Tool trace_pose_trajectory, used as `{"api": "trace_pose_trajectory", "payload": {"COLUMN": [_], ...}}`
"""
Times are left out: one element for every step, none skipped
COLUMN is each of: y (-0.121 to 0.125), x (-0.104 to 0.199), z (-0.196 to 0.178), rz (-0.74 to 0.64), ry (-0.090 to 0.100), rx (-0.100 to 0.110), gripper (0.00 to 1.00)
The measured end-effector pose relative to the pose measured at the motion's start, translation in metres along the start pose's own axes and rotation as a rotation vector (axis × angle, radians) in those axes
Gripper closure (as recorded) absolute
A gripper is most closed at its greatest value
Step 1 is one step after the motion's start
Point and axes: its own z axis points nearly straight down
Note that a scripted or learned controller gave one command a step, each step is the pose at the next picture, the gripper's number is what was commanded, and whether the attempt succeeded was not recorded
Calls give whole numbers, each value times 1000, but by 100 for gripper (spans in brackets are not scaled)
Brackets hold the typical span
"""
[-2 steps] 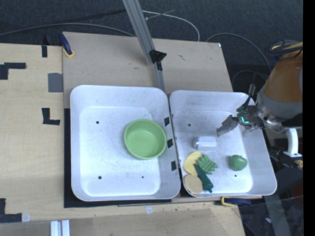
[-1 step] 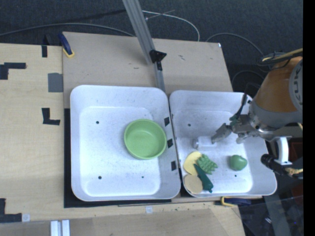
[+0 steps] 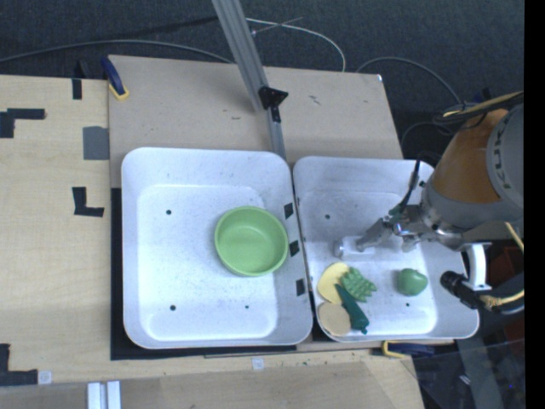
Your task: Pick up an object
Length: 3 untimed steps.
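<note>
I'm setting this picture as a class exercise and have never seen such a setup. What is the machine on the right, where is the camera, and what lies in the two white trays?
The camera hangs above a bench and looks down at a slant. From the right a grey robot arm with an orange band reaches in; its metal claw is low over the right bin, and nothing shows between its fingers. The left bin holds a green bowl, standing upright. The right bin holds a small green rounded object and, near its front left corner, a cluster of yellow, tan and green toy pieces; what they are is too small to tell. The claw is apart from both.
</note>
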Motion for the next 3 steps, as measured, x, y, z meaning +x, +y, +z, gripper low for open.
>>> {"api": "trace_pose_trajectory", "payload": {"y": [5, 8, 1], "x": [0, -1, 2], "z": [4, -8, -66], "rz": [-3, -2, -2], "ry": [-3, -5, -4], "rx": [-11, -19, 1], "gripper": [0, 100, 100]}}
